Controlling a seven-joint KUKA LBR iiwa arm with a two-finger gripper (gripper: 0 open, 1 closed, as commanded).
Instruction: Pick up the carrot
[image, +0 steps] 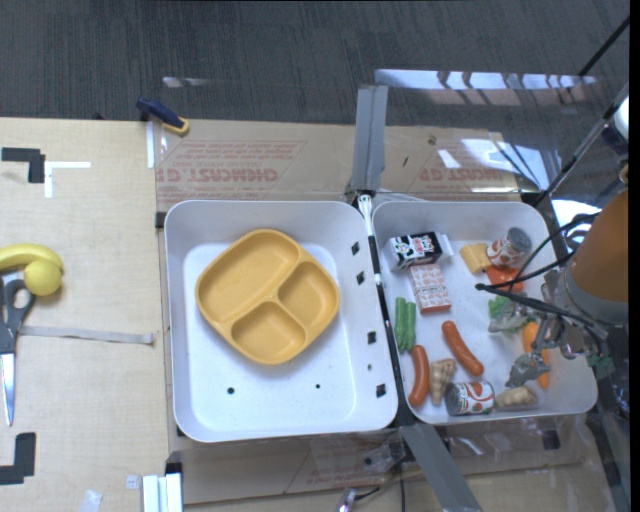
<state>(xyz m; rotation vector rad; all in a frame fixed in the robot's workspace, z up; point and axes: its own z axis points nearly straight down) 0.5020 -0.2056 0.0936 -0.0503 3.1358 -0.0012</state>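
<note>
Two white bins are seen side by side on the tabletop (80, 300); a yellow divided plate (266, 295) is carried in the left bin (200, 400). At the right bin's (385, 215) far right side the gripper (535, 355) is lowered, an orange carrot (541, 372) being pinched between its jaws, near a soda can (470, 398).

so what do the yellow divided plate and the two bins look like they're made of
Divided plate: likely matte moulded plastic, one even yellow with soft rounded ridges and no glare. Left bin and right bin: probably smooth plastic, plain white with rounded corners and a slight sheen, though coated metal can't be ruled out.
</note>
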